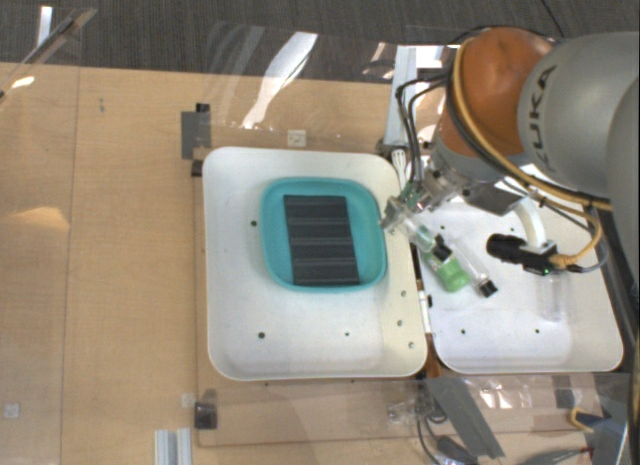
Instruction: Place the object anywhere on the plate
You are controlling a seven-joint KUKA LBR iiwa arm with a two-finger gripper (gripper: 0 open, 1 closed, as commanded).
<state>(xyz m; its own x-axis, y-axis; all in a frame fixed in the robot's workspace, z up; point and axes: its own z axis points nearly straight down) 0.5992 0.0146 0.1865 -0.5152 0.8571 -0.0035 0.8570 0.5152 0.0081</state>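
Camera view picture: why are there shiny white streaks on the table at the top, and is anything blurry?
In the camera view, the streaks are glare from lights, apparently bouncing off a clear sheet over the bench. Also in the camera view, the teal plate looks sharp, while the tool and the small green object look a bit soft.

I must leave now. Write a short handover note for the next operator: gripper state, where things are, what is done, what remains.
Gripper: low over the seam between the two bins, by the plate's right edge; whether it holds anything cannot be told.
Plate: teal, in the left bin, with a dark ridged mat on it.
Green object: lies in the right bin, just below the gripper.
Done: nothing placed on the plate yet.
Left: grasp the object, move it onto the plate.
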